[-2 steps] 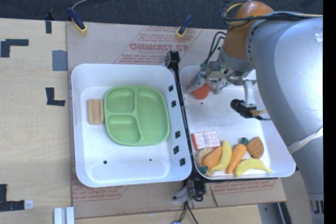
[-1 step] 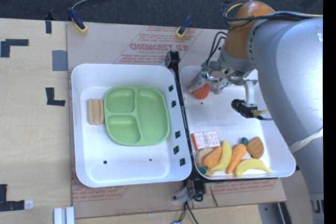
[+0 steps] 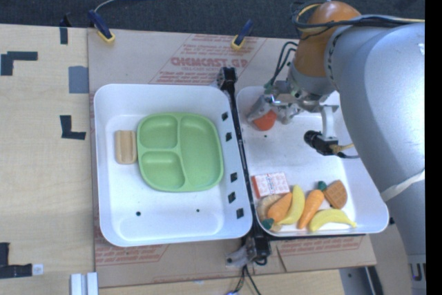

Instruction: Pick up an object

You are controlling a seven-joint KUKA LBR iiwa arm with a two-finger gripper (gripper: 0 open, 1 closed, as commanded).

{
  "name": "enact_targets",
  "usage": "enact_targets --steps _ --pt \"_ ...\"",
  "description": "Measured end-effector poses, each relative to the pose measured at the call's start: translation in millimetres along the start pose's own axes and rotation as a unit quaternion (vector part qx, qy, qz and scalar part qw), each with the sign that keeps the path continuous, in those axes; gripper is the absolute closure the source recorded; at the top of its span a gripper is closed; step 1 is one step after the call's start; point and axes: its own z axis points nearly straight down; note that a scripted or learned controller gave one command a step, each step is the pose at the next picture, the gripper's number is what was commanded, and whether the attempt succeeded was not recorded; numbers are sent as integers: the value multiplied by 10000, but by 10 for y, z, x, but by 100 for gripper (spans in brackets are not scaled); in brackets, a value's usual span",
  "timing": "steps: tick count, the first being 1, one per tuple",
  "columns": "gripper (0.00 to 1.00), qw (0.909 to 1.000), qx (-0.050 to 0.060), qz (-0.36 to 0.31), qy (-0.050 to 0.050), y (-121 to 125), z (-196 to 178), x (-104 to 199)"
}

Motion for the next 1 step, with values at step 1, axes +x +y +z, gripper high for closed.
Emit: enact_targets --steps 1 --pt "0 10000 -2 -2 -4 1 2 4"
